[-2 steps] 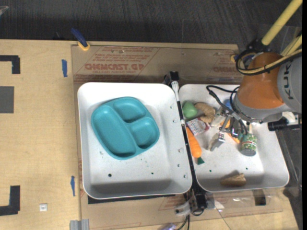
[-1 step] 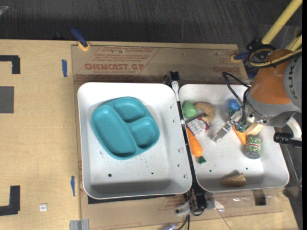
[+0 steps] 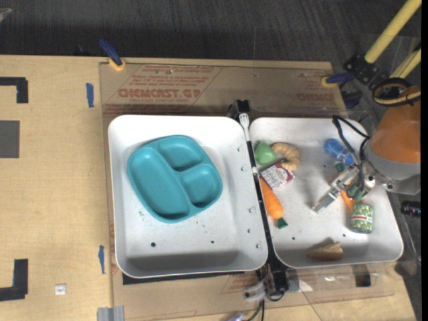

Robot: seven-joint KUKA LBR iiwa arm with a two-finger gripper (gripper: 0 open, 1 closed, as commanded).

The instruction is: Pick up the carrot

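Observation:
The carrot (image 3: 271, 201) is orange with a small green tip at its near end. It lies along the left wall of the right bin (image 3: 304, 236), just below a red and white packet (image 3: 275, 176). My gripper (image 3: 324, 201) is low over the middle of the right bin, to the right of the carrot and apart from it. The arm, with its orange band (image 3: 398, 139), comes in from the right. Nothing shows between the gripper's tips.
The right bin also holds a green fruit (image 3: 264, 153), a tan pastry (image 3: 287, 152), a blue object (image 3: 338, 150), a green can (image 3: 362, 217), a small orange piece (image 3: 347, 200) by the gripper and a brown lump (image 3: 326, 250). A teal divided plate (image 3: 175, 176) fills the left bin (image 3: 134, 246).

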